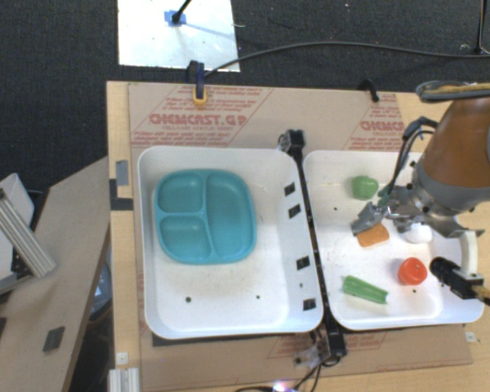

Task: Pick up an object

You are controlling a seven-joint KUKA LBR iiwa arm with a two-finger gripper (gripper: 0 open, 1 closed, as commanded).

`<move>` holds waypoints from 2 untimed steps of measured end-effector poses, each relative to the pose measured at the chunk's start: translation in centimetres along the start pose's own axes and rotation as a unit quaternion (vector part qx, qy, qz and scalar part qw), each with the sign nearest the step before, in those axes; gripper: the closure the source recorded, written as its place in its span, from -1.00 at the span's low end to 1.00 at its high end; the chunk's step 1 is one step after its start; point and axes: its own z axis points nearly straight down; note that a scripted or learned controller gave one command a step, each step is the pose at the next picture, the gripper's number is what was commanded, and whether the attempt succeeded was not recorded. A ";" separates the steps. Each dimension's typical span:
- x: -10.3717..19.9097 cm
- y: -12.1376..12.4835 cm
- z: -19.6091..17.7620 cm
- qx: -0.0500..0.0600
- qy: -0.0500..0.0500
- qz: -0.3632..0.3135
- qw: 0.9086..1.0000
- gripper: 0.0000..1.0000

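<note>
Several small objects lie in the right bin [335, 219]: a green rounded piece [363, 187] at the back, an orange block [373, 236] in the middle, a white piece [418, 234] partly under the arm, a red-orange round piece [412, 271], and a long green piece [365, 289] near the front. My gripper [370, 217] reaches in from the right and sits low, right at the orange block's back edge. Whether it touches the block is unclear.
A teal divided plate [204, 216] lies in the left bin [229, 300]. A black divider strip [304, 235] runs between the bins. The grey and orange arm [465, 162] covers the right bin's far right side.
</note>
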 end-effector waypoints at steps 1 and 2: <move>0.3 0.8 4.4 0.001 0.000 0.001 1.000 -1.00; 1.0 1.6 9.6 0.000 0.000 0.000 1.000 -1.00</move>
